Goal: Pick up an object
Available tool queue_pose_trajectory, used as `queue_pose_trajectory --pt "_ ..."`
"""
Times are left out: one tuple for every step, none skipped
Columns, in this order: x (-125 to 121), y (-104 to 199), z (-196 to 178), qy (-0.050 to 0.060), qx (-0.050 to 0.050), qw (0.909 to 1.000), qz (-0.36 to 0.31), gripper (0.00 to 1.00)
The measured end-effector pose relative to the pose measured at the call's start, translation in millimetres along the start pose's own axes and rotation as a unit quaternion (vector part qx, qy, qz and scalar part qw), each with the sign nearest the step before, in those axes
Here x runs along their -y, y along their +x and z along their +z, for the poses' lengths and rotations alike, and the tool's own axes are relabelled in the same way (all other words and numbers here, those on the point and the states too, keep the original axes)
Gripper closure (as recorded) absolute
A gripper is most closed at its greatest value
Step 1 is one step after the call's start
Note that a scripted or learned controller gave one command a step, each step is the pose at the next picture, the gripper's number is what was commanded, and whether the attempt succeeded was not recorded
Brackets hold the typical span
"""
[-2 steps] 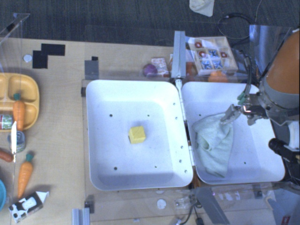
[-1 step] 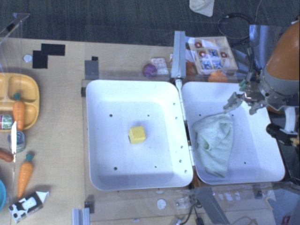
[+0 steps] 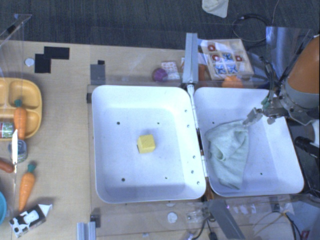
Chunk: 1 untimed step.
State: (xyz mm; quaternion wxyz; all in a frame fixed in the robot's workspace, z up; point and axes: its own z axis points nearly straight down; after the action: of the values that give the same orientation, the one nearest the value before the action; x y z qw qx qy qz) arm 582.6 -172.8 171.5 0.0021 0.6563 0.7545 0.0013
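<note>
Camera view: you look down on two white bins side by side, and everything below is placed relative to the divider [image 3: 192,114] between them.
Cloth: a pale green cloth [image 3: 229,154] lies crumpled in the right bin [image 3: 280,159], just right of the divider, filling that bin's left half.
Cloth axis: its long axis runs from the lower front, near the divider, up and away to a drawn-out corner pointing at the far right; that corner looks lifted off the floor.
Gripper: your gripper [image 3: 251,118] sits at that raised corner, further right of the divider than the cloth's bulk.
Fingers: they appear closed together on the corner of the cloth, which seems pinched between them; the hold looks thin, a tip only.
Key relation: the cloth hangs down and toward the divider from the gripper, so most of its weight trails on the divider side.
Judgement: a straight lift should peel the cloth up along its long axis; you risk the corner slipping out.
Yellow block: a small yellow block [image 3: 146,144] rests in the left bin [image 3: 115,179], well left of the divider, far from the gripper.
Arm: the arm [image 3: 302,84] enters from the far right of the divider.
</note>
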Motion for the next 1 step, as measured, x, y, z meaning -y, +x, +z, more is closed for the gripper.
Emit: queue_pose_trajectory --pt "-11.5 -4.9 79.9 -0.006 0.002 0.9992 -0.039 0.0"
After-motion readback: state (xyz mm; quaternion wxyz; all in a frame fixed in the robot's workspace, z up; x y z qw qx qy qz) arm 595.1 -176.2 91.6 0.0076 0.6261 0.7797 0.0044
